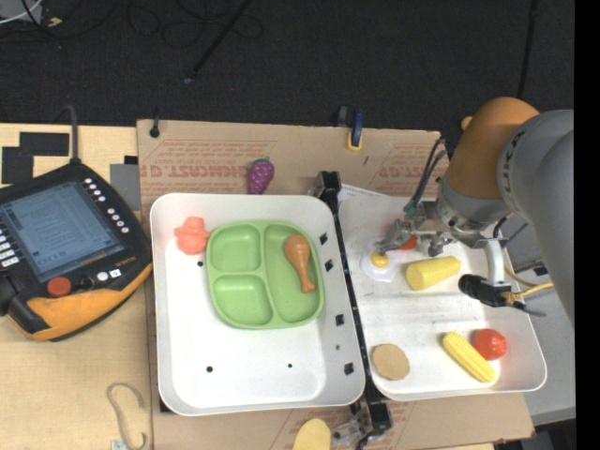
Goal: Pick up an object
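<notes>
Camera view: gripper (pixel 405 240) low in the right bin (pixel 525 382), near its far-left corner; can't tell finger state. Beside it: small yellow-white piece (pixel 379 261) and pale yellow block (pixel 432 272). Near edge: cookie (pixel 390 361), corn (pixel 468 356), tomato (pixel 488 344). Left bin (pixel 187 373): green tray (pixel 246 300) holding drumstick (pixel 301 261). Cardboard backing (pixel 206 162) print is upside down, illegible.
</notes>
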`<state>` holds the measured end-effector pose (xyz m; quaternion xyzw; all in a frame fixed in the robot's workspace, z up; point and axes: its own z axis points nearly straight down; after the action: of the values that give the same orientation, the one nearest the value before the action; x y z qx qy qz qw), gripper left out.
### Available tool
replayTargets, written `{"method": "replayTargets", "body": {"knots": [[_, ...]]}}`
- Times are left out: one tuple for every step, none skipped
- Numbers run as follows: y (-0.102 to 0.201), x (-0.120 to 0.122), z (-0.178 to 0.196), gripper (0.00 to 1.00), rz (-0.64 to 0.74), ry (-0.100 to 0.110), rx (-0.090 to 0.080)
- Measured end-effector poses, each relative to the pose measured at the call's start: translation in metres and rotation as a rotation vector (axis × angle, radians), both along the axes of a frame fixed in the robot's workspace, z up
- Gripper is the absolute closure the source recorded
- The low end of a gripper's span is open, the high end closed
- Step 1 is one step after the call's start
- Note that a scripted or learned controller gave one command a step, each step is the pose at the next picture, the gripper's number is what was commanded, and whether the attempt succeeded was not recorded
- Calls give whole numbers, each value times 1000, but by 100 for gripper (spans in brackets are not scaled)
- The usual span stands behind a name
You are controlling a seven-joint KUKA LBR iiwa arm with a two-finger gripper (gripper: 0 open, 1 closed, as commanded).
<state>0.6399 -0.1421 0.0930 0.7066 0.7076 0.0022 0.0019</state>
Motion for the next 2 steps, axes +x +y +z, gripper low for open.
{"method": "replayTargets", "body": {"knots": [[-1,0,10,100,-2,-1,0],[-8,-8,67,100,-7,2,-1]]}}
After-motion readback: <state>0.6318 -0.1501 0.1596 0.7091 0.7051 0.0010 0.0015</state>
